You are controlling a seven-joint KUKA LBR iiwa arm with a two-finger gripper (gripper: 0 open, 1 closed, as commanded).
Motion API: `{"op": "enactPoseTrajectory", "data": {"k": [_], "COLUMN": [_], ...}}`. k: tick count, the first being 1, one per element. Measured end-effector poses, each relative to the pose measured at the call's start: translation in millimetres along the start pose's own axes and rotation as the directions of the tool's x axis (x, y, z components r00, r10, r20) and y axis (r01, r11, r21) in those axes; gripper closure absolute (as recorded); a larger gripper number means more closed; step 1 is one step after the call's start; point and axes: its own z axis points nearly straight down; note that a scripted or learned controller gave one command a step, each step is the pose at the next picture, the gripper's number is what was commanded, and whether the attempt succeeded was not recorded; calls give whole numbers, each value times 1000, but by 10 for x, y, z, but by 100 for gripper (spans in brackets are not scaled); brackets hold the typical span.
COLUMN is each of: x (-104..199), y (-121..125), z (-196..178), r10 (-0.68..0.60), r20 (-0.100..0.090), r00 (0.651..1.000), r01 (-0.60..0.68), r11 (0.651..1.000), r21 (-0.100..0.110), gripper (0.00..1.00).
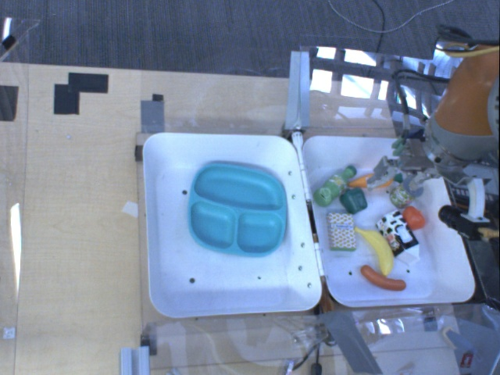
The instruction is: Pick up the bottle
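Grey and orange, my arm reaches in over the right bin (453,283), and my end effector (400,176) hangs low above its upper middle; I cannot tell how it stands. Just to its left lies the green bottle (334,185), tilted, beside a dark green block (354,201). Below sit a checkered sponge (341,230), a banana (378,249) and a sausage (383,278). The left bin (168,272) holds a blue divided plate (237,207).
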Motion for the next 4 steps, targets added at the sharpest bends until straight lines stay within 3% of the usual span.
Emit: {"op": "enactPoseTrajectory", "data": {"k": [1,2,3,4], "x": [468,468,486,946], "y": [359,316,340,809], "z": [878,997,869,-518], "r10": [-130,-130,-131,-197], "r20": [0,1,-1,2], "r00": [992,992,991,980], "r01": [130,130,131,197], "r11": [991,992,991,980], "r21": [-4,-6,-12,-5], "gripper": [0,0,100,100]}}
